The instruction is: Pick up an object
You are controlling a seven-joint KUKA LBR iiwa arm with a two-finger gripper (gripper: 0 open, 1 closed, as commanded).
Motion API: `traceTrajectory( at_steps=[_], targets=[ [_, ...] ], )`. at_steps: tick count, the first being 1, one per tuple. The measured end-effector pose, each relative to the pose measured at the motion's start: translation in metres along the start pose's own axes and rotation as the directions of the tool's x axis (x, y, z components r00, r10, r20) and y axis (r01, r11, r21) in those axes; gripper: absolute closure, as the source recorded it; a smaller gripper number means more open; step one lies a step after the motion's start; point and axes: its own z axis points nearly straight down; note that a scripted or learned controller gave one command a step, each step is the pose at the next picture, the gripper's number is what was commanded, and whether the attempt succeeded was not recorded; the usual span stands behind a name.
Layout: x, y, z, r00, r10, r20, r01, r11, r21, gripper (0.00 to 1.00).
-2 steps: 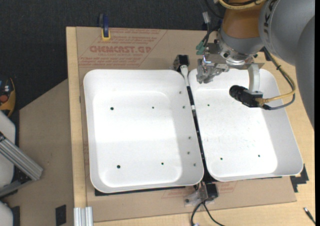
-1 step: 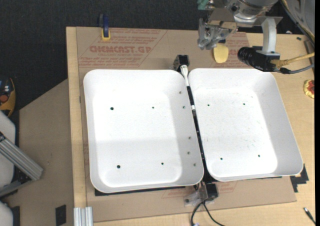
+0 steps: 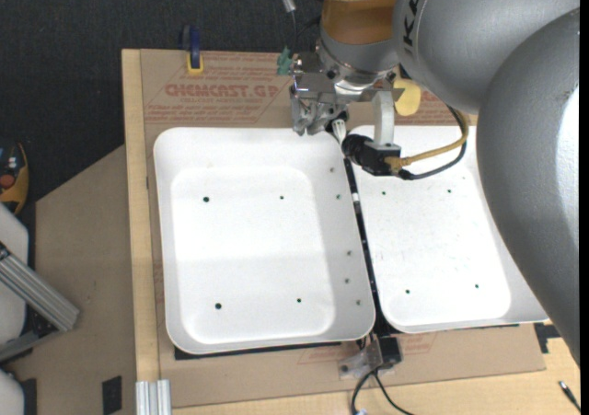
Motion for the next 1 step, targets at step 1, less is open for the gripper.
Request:
traceTrajectory(
  at_steps=[1],
  targets=[
    [0.1124,0.0052,0.0580,1.000,-0.005,-0.003,0.005,1.000,-0.009,1.00]
  ],
)
